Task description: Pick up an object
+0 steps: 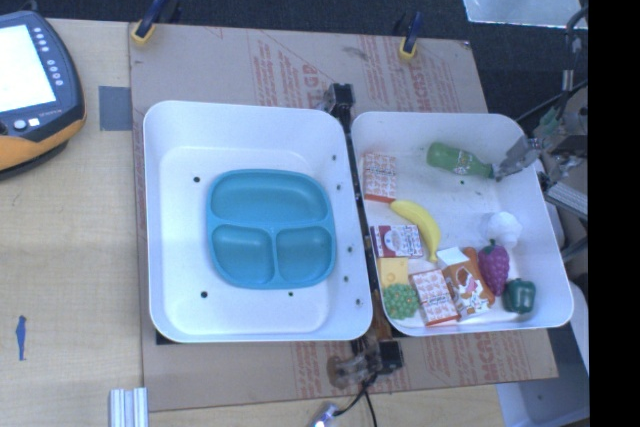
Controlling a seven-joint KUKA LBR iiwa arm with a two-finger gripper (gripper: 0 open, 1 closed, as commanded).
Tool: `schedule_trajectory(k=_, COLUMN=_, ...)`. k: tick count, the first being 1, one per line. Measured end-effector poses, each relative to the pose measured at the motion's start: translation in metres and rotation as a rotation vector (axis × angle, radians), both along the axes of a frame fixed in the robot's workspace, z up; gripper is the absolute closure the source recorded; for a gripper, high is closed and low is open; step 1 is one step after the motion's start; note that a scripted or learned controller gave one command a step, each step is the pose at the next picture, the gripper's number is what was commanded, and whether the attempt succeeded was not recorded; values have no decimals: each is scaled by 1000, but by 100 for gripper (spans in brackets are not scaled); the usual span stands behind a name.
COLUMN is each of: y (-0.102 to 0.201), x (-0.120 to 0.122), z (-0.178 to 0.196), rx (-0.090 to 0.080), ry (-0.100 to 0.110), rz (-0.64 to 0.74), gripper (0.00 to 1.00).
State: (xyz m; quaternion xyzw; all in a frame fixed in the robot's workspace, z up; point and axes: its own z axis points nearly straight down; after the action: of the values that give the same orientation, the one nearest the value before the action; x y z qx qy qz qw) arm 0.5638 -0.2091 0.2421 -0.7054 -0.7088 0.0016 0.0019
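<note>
At right bin's upper right rim, gripper sits low beside green bottle, tip near bottle's right end; whether fingers open or closed cannot be told. Bottle lies on its side, near bin's back wall. Banana mid-bin, purple grapes and green pepper toward front right corner. Left bin holds blue divided plate.

- Two bins are set side by side on the bench.
- A divided tray is placed in the middle of the left bin.
- In the right bin, a bottle is laid toward the far side, a banana near the centre, and small cartons along the near edge.
</note>
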Motion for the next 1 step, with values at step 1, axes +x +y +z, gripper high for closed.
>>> schedule_trajectory(k=1, y=30, x=-3, z=-151, rx=-1, ry=1, rz=1, gripper=0)
